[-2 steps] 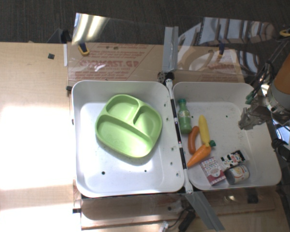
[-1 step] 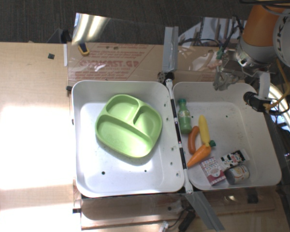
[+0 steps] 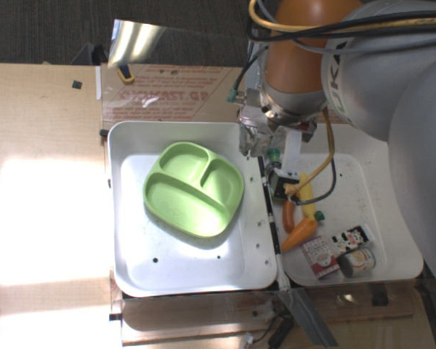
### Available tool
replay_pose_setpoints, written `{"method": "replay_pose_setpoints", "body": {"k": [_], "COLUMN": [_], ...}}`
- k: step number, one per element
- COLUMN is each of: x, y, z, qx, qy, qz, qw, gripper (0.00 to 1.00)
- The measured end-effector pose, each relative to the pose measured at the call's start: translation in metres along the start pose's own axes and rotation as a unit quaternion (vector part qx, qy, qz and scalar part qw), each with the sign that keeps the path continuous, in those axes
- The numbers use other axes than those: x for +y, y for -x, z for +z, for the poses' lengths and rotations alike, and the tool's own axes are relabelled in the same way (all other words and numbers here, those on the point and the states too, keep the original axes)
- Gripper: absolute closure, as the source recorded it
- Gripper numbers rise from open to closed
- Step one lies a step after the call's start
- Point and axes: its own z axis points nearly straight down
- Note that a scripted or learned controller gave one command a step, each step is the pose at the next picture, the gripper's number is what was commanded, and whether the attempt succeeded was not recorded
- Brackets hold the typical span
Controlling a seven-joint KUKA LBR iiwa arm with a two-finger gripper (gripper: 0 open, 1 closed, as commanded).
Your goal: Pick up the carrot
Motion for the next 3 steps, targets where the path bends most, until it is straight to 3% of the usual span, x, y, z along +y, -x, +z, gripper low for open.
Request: {"method": "replay_pose_setpoints", "body": {"k": [1, 2, 3], "x": [0.065, 0.114, 0.058], "y": [0.154, 0.252, 0.138], "z": [-0.031, -0.032, 0.058], "qx": [0.000, 0.000, 0.000], "qy": [0.001, 0.001, -0.001], "qz": [0.043, -0.010, 0.040], "qw": [0.9991, 1.0000, 0.9992], "gripper": [1.00, 1.00, 1.00]}}
